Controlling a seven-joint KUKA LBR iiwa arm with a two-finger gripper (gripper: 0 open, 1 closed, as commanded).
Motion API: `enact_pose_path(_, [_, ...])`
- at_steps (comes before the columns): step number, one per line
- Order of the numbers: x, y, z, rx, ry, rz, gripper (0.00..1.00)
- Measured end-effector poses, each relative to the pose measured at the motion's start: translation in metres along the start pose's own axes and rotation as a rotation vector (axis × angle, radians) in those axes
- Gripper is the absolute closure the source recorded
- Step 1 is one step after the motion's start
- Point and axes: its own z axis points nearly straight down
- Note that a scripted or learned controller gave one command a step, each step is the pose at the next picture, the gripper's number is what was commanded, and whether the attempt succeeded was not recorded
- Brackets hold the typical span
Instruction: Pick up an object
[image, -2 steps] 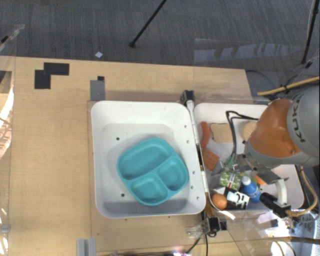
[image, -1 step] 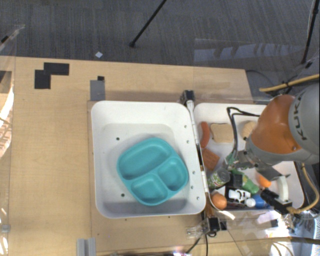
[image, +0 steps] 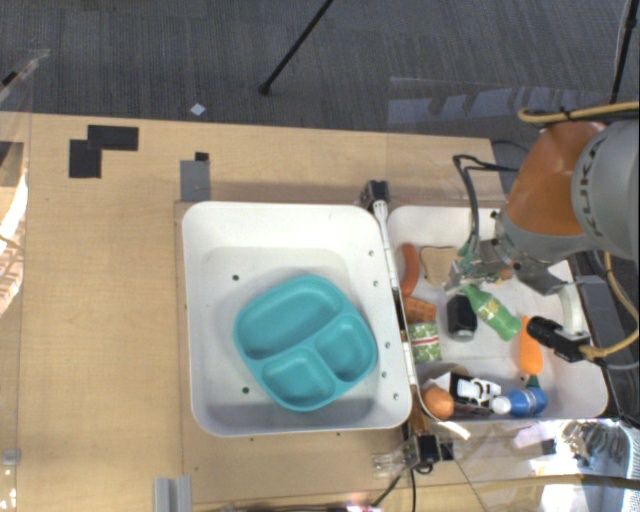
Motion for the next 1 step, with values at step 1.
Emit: enact_pose_path(1, [0.0235,-0.0281,-0.0838,-0.001,0.001,0.155,1.0])
